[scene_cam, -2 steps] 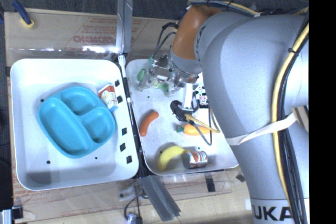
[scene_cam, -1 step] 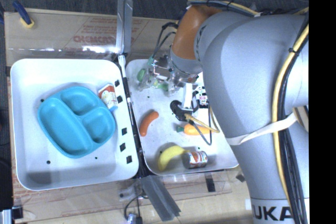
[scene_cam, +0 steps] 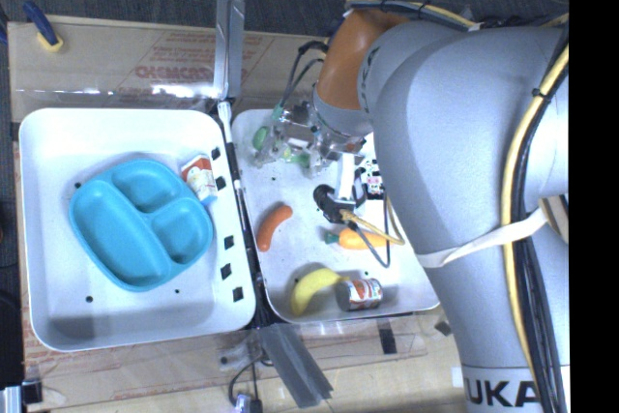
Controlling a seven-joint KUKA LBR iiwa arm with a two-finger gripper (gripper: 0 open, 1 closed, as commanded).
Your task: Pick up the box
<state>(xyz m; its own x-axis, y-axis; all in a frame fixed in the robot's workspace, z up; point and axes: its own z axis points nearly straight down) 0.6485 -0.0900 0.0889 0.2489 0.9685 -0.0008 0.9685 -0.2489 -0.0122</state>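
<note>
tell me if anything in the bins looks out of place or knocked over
The small box in the left bin sits askew, wedged between the blue tray and the bin wall. In the right bin, the can lies on its side beside the banana.

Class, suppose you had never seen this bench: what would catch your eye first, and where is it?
The big grey arm with its orange band covers much of the right bin, its gripper low at that bin's far end. Next comes the bright blue divided tray in the left bin, with a small box at its edge.
</note>
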